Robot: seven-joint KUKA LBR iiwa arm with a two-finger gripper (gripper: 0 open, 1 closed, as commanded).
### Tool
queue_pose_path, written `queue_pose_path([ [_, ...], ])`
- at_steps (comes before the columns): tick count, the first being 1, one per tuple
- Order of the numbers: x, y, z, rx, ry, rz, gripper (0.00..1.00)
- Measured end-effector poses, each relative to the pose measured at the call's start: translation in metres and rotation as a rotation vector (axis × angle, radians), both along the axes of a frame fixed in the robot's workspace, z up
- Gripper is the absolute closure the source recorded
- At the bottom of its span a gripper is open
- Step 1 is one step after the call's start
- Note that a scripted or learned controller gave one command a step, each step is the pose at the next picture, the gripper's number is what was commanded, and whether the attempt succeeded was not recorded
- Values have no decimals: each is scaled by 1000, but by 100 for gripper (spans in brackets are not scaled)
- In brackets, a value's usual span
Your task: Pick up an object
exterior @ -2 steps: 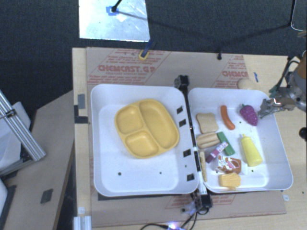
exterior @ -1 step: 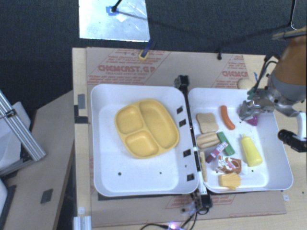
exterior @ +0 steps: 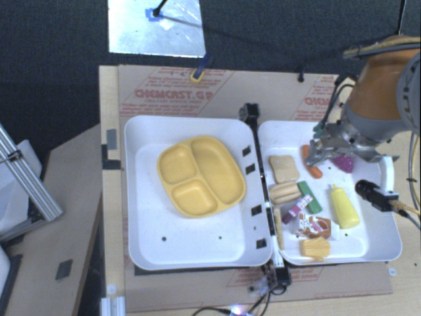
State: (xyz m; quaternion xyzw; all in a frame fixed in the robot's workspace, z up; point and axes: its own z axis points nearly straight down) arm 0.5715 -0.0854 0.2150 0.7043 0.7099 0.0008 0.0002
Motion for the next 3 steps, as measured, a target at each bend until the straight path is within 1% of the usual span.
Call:
queue_pose_path([
  [1, -13, 57, -1, 1, 1, 1, 100],
  [2, -11, 115, 15, 1, -1, 2, 100],
  [3, -8, 140, 11, 0, 0, -1, 100],
])
